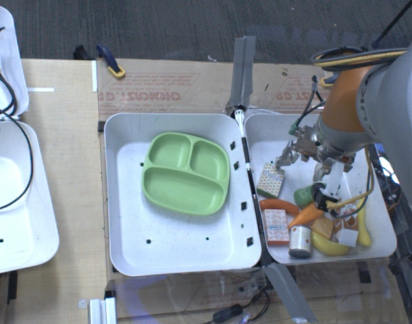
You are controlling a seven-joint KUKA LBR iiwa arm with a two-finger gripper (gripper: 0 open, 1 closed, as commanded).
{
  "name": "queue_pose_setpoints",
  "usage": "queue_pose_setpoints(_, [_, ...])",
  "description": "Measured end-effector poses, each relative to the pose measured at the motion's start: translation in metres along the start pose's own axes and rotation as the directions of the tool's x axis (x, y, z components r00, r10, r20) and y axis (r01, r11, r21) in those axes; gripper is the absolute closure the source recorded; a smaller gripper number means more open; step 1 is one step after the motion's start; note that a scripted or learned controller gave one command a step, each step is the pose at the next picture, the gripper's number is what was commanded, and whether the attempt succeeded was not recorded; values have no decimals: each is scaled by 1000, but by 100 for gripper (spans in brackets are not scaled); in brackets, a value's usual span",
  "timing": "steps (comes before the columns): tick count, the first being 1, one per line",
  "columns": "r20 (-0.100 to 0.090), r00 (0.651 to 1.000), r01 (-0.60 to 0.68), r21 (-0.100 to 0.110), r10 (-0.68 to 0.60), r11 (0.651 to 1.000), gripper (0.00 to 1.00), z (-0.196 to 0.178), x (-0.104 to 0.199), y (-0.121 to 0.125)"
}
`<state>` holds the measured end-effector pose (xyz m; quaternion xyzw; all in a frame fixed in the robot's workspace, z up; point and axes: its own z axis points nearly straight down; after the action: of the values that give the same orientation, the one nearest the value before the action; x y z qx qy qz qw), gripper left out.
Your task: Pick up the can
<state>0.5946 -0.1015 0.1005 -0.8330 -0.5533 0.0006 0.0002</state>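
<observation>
**Inspector:** Starting with the left shallow white plastic bin (125, 241) on the counter (64, 100): it holds one pale green three-compartment plastic plate (186, 173), lying flat toward the back.

**Clerk:** And the right white bin (260, 130)?

**Inspector:** Crowded along its front. The small silver cylindrical metal can (300, 241) lies near the front wall, just beside a yellow banana (333, 245). A red-and-white printed card packet (275, 225) sits at the can's left, with an orange carrot (306, 215) behind them and a checkered flat packet (270, 179) farther back.

**Clerk:** The tool?

**Inspector:** The grey two-finger tool (300, 155) hangs over the right bin's middle, apart from the can. Whether its fingers are spread, I cannot tell.
</observation>
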Motion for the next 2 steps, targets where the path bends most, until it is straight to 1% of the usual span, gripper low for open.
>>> queue_pose_setpoints(1, [1, 1000, 26, -1, -26, 1000, 0, -51, -25, 79])
queue_pose_setpoints(2, [1, 999, 51, 0, -51, 999, 0, -101, -12, 48])
